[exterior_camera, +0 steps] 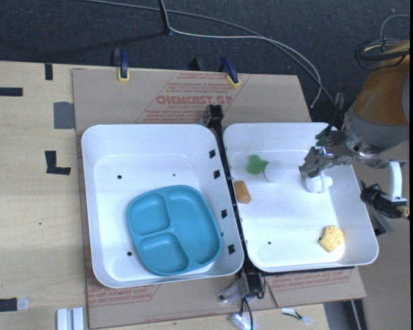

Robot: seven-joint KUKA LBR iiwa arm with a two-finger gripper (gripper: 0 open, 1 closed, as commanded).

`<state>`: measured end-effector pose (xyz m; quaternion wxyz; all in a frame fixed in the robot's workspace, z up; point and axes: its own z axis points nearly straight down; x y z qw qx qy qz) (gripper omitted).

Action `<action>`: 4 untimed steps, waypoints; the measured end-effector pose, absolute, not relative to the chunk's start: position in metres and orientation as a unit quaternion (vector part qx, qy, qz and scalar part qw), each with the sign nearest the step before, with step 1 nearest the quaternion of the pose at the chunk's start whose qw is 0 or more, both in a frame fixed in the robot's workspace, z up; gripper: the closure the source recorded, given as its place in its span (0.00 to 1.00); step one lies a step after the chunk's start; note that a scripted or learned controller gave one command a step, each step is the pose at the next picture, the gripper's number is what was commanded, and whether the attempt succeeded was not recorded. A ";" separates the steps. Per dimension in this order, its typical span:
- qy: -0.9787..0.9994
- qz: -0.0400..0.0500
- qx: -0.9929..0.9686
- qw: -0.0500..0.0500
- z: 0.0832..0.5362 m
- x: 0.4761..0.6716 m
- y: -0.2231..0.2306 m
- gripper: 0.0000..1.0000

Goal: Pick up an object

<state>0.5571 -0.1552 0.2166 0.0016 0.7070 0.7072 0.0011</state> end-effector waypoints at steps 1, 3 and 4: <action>0.708 0.000 0.706 -0.001 0.208 0.546 -0.107 1.00; 0.709 0.000 0.705 -0.001 0.198 0.533 0.001 1.00; 0.709 0.000 0.705 -0.001 0.198 0.524 0.050 1.00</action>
